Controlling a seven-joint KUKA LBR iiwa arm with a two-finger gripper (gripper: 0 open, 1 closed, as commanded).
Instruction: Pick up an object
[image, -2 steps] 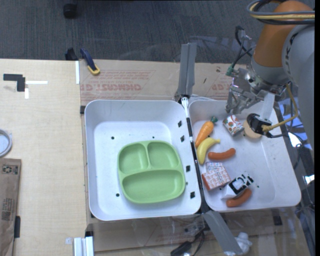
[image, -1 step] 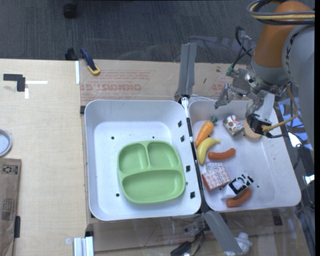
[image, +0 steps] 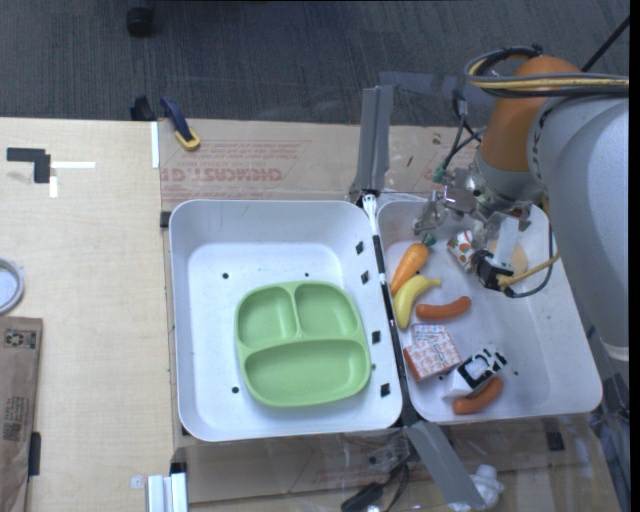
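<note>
My gripper (image: 462, 216) hangs over the back of the right bin (image: 560, 340), below the orange wrist band. Just beneath it lies a small white and orange packet (image: 463, 248). An orange carrot (image: 408, 266) and a yellow banana (image: 408, 297) lie to its front left, near the bin's left wall. A red sausage (image: 442, 309) rests beside the banana. Further forward lie a red and white box (image: 432, 352), a black and white object (image: 480, 368) and a second sausage (image: 477, 397). Nothing is seen held in the gripper.
The left bin (image: 195, 300) holds a green divided plate (image: 302, 343). A grey upright post (image: 373, 140) stands behind the seam between the bins. The bulky grey arm covers the right bin's back right corner. Cables loop near the wrist.
</note>
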